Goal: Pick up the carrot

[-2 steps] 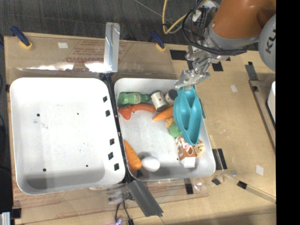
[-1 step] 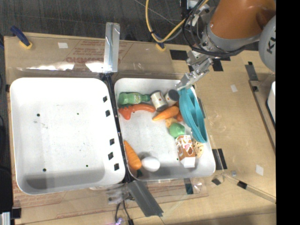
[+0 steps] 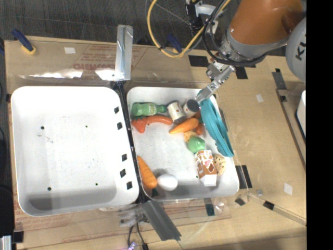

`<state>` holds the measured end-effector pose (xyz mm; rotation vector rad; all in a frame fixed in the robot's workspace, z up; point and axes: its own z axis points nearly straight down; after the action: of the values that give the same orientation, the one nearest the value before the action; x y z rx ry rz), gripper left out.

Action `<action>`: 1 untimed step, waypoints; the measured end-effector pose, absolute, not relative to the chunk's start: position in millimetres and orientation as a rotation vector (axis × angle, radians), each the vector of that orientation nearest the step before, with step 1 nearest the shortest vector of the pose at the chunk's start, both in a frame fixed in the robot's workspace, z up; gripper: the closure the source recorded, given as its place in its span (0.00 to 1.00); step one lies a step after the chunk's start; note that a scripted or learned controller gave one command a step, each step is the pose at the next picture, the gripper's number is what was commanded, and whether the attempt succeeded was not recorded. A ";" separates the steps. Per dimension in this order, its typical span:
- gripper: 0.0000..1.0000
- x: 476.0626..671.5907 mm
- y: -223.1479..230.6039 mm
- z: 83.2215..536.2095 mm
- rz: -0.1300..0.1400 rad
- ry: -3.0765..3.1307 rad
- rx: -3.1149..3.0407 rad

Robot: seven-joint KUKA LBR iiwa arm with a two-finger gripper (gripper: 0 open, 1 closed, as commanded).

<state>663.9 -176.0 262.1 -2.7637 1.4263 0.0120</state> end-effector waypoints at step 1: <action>1.00 657.4 -179.7 276.6 0.011 0.884 -3.007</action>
<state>657.4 -179.7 276.6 -3.0071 0.8845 0.0108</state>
